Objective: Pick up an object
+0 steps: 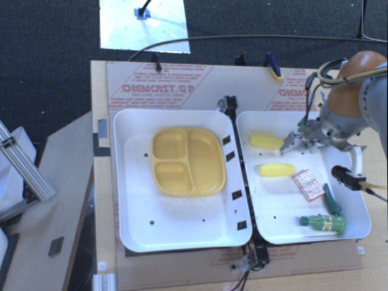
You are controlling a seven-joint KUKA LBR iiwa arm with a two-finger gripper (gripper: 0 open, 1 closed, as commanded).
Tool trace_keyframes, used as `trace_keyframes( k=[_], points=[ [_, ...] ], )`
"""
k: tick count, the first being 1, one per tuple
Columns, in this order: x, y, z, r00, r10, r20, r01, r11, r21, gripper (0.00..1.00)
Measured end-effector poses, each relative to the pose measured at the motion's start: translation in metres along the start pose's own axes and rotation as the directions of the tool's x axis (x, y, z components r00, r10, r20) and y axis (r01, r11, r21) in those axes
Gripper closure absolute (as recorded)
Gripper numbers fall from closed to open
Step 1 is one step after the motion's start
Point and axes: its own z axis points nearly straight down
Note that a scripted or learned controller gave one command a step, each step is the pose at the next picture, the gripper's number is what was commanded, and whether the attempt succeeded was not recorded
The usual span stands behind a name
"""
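Hovering in the right bin (364,223) near its far edge, the claw (290,145) hangs just beside a yellow corn cob (265,141), whether its fingers are apart or closed being impossible to tell.

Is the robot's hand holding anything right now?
Nothing is held. The gripper hangs just beside the corn cob in the right bin, nothing between its fingers.

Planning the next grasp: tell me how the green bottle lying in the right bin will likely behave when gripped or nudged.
The green bottle lies on its side, so a nudge across its round body would probably roll it. It looks like smooth plastic, so it may slip between fingers. It seems small and likely light, and sits near the right bin wall, which could crowd a grasp.
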Motion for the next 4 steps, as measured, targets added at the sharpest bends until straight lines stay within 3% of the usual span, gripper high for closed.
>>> trace_keyframes(
  k=[1, 4],
  points=[
    [-0.001, 0.002, -0.015, 1.0, 0.0, 0.002, 0.0, 1.0, -0.007, 1.0],
    [0.001, -0.006, -0.173, 1.0, -0.003, 0.002, 0.003, 1.0, -0.009, 1.0]
  ],
)
